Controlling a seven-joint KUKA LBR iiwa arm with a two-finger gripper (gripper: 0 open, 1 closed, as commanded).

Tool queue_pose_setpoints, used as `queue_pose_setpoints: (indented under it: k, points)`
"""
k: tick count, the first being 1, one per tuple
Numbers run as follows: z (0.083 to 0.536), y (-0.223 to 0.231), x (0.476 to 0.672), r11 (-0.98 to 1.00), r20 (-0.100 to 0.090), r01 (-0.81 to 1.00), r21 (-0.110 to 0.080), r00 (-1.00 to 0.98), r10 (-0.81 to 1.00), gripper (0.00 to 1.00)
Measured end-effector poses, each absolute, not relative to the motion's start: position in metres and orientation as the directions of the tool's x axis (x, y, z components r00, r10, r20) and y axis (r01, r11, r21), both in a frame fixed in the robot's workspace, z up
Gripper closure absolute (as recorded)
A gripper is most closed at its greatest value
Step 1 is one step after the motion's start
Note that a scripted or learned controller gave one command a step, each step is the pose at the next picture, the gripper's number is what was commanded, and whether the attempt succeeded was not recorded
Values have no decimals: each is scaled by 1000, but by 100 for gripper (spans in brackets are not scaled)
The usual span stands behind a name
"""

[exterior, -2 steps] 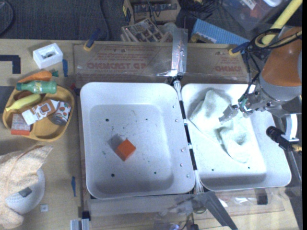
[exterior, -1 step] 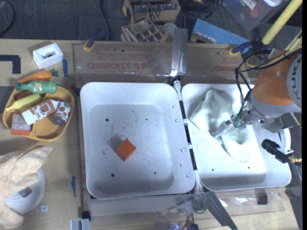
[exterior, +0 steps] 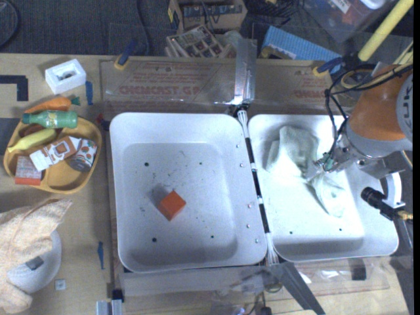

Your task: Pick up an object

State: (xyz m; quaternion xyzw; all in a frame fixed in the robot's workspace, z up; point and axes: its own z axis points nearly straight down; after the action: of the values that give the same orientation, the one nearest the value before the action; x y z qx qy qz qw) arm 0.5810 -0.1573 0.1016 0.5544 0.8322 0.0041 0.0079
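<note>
While the claw point(exterior: 326, 163), whose grip state I cannot tell, sits low over the pale cloth point(exterior: 308, 166) in the right bin point(exterior: 380, 238), thin fabric may slip free on lifting.

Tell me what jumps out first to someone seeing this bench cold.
The orange block sits alone in the left bin, bright against white. In the right bin the gripper is down on a pale crumpled cloth. A yellow bowl of toy food sits off to the left.
</note>
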Motion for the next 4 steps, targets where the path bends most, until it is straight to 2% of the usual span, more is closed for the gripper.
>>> queue_pose_setpoints:
  k: [1, 2, 3, 4]
  points:
    - [102, -157, 581, 385, -9, 923, 15, -385, 923, 0]
    - [116, -190, 612, 395, -3, 919, 3, -395, 919, 0]
    - [90, -152, 574, 493, -8, 870, 8, -493, 870, 0]
    - [101, -154, 576, 488, -11, 873, 15, -487, 873, 100]
